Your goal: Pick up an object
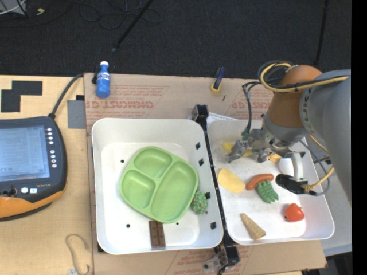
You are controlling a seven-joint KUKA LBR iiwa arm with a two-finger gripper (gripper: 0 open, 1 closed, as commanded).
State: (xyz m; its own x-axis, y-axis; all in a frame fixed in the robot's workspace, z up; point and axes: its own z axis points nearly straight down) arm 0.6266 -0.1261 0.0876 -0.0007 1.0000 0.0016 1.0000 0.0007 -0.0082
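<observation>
Whether the jaws [252, 148] are wide or narrow cannot be told; they hang low in the right white bin [321, 228], nothing visibly held. The flat yellow plastic piece [231, 181] lies at seven o'clock, the sausage-shaped red toy [259, 181] at five. Judging by this, picking remains undone.

The arm [321, 105] runs off the right edge, hiding the bin's [269, 234] far corner.

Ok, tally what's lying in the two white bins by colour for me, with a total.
Green: 3 — divided plastic plate, small leafy bunch, knobbly vegetable
Yellow: 1 — rounded wedge
Red or orange-red: 2 — sausage, small tomato-like piece
Tan: 1 — cone
Brown: 1 — flat bar
Total: 8, not counting pieces half hidden under the gripper.
</observation>
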